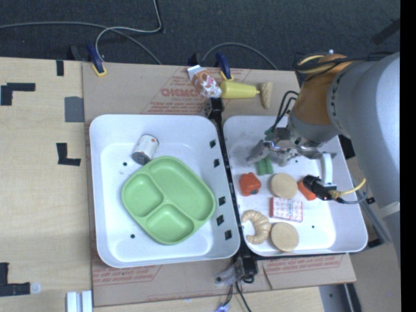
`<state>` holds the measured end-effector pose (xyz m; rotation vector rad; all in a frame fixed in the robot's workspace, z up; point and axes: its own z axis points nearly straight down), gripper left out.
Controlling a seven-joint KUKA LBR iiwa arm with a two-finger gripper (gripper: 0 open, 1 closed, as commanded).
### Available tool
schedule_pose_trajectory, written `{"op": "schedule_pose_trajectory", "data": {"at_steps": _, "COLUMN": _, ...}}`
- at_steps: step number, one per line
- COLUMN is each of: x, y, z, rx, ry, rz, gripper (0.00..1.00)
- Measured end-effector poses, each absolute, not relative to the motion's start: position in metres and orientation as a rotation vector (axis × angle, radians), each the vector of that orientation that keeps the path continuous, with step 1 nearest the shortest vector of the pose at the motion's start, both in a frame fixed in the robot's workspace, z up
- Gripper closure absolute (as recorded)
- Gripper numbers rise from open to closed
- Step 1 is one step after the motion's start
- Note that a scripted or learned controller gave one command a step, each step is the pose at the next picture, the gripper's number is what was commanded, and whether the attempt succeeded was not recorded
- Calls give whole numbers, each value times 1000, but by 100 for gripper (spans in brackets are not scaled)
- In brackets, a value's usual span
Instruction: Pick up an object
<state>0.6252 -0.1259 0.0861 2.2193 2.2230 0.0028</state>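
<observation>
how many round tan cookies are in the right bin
2: one cookie mid-bin beside the red pepper, one at the near edge by the croissant. The arm may hide more.

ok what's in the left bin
A green divided plate fills most of the left bin, with a small metal can behind it. Anything under the plate is hidden.

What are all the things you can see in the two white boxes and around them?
Divided plate: one, light green, left bin.
Can: one, silver, left bin, beside the plate's upper edge.
Green block: one, right bin, under the end effector.
Pepper-like toy: one, red-orange, right bin.
Round cookies: two, tan, right bin.
Croissant: one, tan, right bin's near edge.
Small packet: one, red and white, right bin.
Bins: two, white, side by side.
Banana: one, yellow, on the bench behind the bins.
Arm: one, grey with orange band, from the right.
End effector: one, over the right bin.
</observation>
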Motion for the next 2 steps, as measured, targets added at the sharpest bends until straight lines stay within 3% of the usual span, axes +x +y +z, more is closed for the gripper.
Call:
{"op": "schedule_pose_trajectory", "data": {"at_steps": 1, "x": 626, "y": -127, "z": 97, "rx": 2215, "ry": 2221, "rz": 2, "gripper": 100}}
{"op": "schedule_pose_trajectory", "data": {"at_steps": 2, "x": 622, "y": -65, "z": 185, "rx": 2218, "ry": 2224, "rz": 1, "gripper": 100}}
